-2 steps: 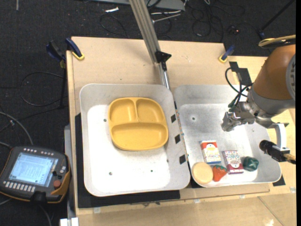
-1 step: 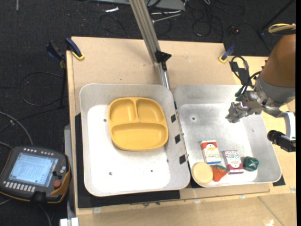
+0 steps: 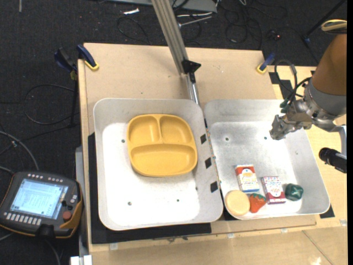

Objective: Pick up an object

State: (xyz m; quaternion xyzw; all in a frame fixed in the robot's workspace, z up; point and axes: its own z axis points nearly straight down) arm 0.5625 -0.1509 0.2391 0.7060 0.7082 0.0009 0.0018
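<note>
Your hand [image 3: 279,129] hangs over the right bin's [image 3: 242,134] far right part; you cannot tell its grip. Small objects [image 3: 263,191] crowd its near edge.

cam: fixed overhead | slanted down | both bins [image 3: 110,148] in frame

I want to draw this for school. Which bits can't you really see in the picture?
- The claw: small and dark in the camera view, so its tips blur together over the right bin.
- The two small boxes: their labels are too tiny to read.
- The green thing: too small to name.
- The arm: cut off by the right edge.
- The yellow tray hides the left bin under it.
</note>
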